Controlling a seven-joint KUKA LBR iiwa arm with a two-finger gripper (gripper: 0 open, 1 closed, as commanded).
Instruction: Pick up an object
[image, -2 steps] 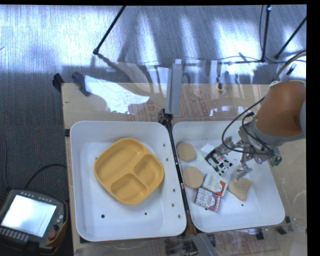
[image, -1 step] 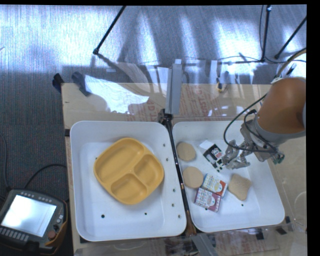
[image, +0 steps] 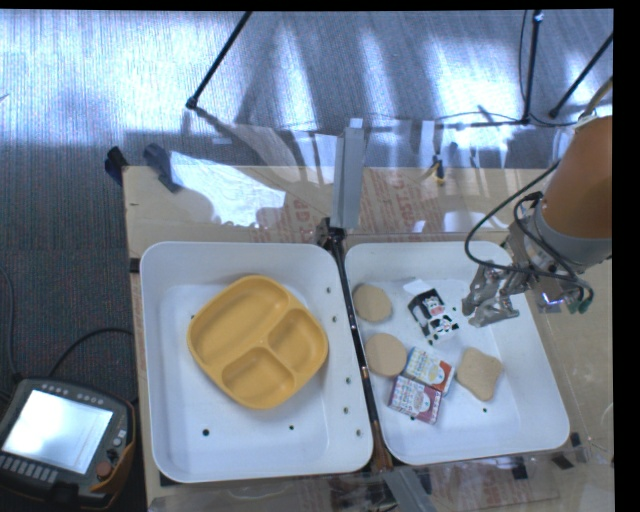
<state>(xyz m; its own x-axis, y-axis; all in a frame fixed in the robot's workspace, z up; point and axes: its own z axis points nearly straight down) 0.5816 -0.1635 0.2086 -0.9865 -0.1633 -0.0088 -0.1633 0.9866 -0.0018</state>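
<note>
Overhead, the slanted camera view shows a brown wooden tabletop (image: 200, 205) carrying two shallow white bins side by side. Lying in the left white bin (image: 165, 440) is a yellow plastic plate with three compartments (image: 258, 341), turned at an angle and roughly central. The right white bin (image: 545, 420) holds several small things. A round tan biscuit-shaped piece (image: 372, 302) lies near its left wall, and a second round tan piece (image: 385, 354) lies just below it. Between them and to the right sits a small black-and-white patterned carton (image: 432, 313), tilted. Lower down are two small colourful packets (image: 421, 383), touching or overlapping each other, and just to their right a tan toast-shaped slice (image: 480, 373).

The grey arm with an orange band (image: 585, 185) reaches in from the right, and its metal hand (image: 491, 300) hangs over the upper right part of the right bin, just beside the patterned carton and above the toast-shaped slice. Nothing can be seen between its fingers; whether they are spread or closed cannot be told from this angle.

A grey teach pendant with a lit screen (image: 62, 432) rests on the floor at lower left.
</note>
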